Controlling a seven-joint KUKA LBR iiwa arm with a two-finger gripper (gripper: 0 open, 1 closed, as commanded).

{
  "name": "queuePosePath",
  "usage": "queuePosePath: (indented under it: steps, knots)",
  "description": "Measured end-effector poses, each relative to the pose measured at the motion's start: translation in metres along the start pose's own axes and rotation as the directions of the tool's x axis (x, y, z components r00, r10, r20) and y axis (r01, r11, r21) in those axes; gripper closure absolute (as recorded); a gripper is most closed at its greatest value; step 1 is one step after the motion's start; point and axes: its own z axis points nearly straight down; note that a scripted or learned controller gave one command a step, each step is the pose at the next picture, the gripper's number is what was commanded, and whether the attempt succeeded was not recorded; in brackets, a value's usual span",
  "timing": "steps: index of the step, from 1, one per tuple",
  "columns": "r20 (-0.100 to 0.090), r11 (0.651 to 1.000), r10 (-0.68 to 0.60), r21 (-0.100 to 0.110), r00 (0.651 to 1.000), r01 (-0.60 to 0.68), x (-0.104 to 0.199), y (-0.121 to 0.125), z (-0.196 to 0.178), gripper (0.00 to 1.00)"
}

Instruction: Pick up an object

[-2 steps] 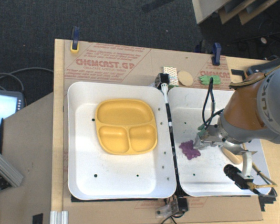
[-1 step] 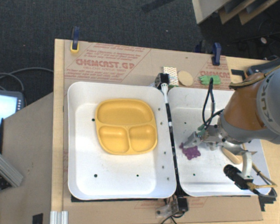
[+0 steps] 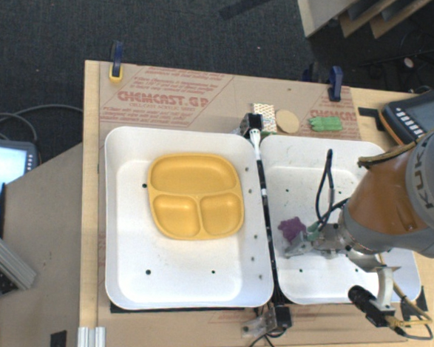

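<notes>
1. Where the two white bins meet, the arm (image 3: 393, 203) reaches into the right bin (image 3: 298, 282), its orange band smooth and rounded.
2. The pincer (image 3: 301, 244) sits low by that bin's left wall; whether its fingers are open or shut cannot be told.
3. A small, lumpy purple object (image 3: 292, 228) lies just beside the pincer, near the bin's left edge.
4. The left bin (image 3: 122, 259) holds a glossy yellow tray (image 3: 196, 196) with three rounded compartments.
5. On the table's (image 3: 171, 92) far edge lie a tan disc (image 3: 286, 121) and a green piece (image 3: 326, 124).
</notes>
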Motion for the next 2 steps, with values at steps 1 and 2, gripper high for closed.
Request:
queuePosePath:
  steps: [1,2]
  knots:
    - [0.001,1.0,-0.009,-0.013,1.0,0.009,0.071,-0.001,-0.106,0.0]
    - [0.005,1.0,0.003,-0.008,1.0,-0.003,0.002,-0.002,-0.101,0.0]
